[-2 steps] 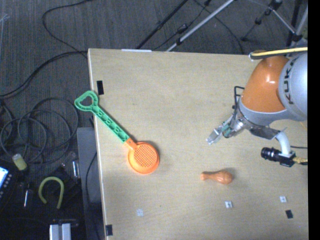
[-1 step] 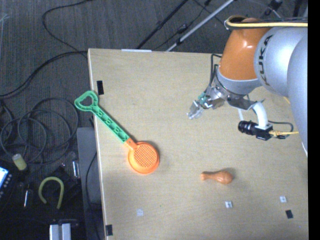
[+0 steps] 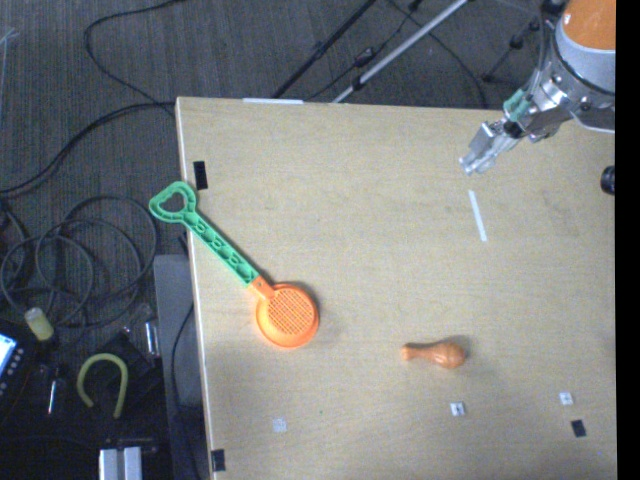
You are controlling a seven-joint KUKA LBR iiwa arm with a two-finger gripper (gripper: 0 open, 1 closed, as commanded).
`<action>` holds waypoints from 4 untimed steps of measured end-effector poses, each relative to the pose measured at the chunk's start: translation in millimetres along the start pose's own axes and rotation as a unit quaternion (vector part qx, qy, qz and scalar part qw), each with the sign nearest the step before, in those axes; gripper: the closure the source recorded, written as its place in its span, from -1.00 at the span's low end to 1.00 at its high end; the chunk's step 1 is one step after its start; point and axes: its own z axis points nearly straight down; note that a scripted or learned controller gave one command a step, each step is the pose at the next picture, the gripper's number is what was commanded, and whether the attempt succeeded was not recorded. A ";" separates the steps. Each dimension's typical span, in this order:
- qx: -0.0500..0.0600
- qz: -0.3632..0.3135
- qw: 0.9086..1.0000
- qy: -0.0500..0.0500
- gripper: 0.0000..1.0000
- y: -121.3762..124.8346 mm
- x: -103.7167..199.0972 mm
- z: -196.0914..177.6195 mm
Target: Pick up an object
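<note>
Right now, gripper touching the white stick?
Apart. The camera view shows bare bench between the gripper and the white stick, which lies flat below it in the picture.

Even, diffuse light is falling from overhead, leaving the pale counter [image 3: 400,268] brightly and flatly lit while the dark floor [image 3: 90,88] around it is sinking into dimness. Shadows are staying faint and short; a soft one is hugging the orange-headed paddle [image 3: 285,315]. No harsh glare is showing on the wood. The picture is looking grainy and slightly soft overall, and the tool [image 3: 480,156] at upper right is blurring a little.
</note>
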 end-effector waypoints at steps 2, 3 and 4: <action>0.001 0.101 0.995 0.002 1.00 -91.1 19.4 165.5; 0.002 0.295 0.955 0.000 1.00 -54.8 -8.1 129.4; 0.001 0.337 0.941 0.000 1.00 -61.8 31.2 1.1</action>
